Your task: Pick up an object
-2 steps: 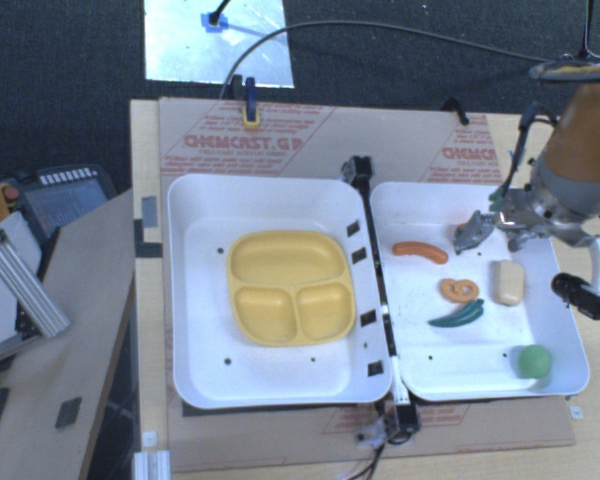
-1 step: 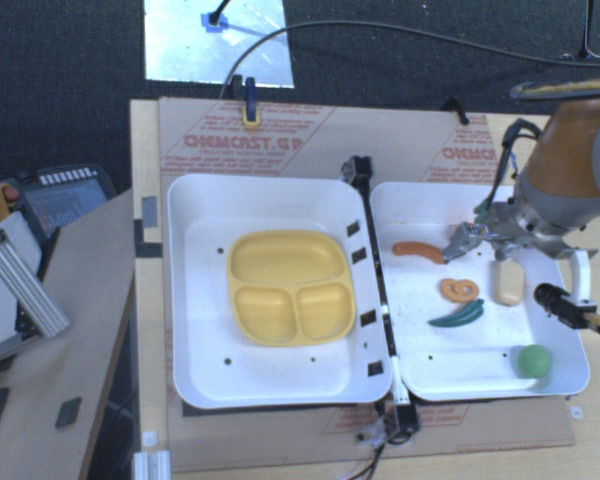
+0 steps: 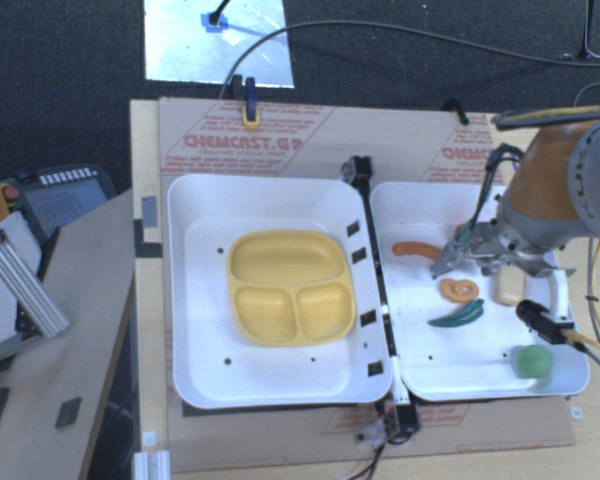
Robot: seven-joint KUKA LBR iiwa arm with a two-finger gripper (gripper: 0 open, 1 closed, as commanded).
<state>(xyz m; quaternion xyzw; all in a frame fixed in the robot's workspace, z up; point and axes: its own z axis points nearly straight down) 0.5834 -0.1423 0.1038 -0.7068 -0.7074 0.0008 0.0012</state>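
Note:
The right bin (image 3: 410, 368) holds several small items. An orange-red sausage-shaped piece (image 3: 415, 250) lies at the left. An orange slice (image 3: 460, 290) sits just above a dark green pepper (image 3: 458, 315). A cream block (image 3: 507, 287) lies partly under the arm, and a green ball (image 3: 531, 361) rests in the near right corner. My gripper (image 3: 452, 258) hangs low over the bin between the sausage piece and the orange slice, its tip just right of the sausage's end. I see nothing held in it.
The left bin (image 3: 195, 268) holds a yellow divided plate (image 3: 288, 286). A black clamp strip (image 3: 375, 288) runs between the bins. The arm's orange band (image 3: 545, 173) and a black cable part (image 3: 542, 321) hang over the right bin's right side.

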